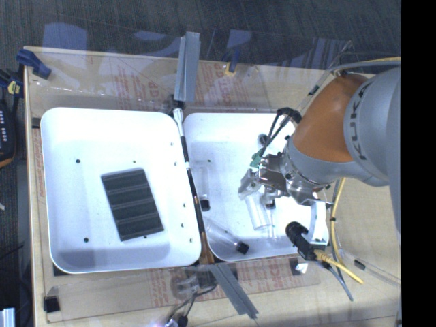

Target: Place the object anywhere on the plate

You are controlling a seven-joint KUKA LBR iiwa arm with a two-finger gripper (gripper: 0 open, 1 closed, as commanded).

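Both white bins, the left bin (61,182) and the right bin (218,142), look like smooth, faintly glossy plastic. The dark plate (132,204) in the left one is matt and ribbed. The surface (102,80) looks like pale wood under a clear, shiny printed film. The arm (371,125) has smooth grey casing and a satin orange band, with bare metal parts near the wrist

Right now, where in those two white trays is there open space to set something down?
The left tray has bare floor all around the dark ribbed plate, widest above it. The right tray is free along its top-left; its lower right is crowded by the end effector and a clear tube.
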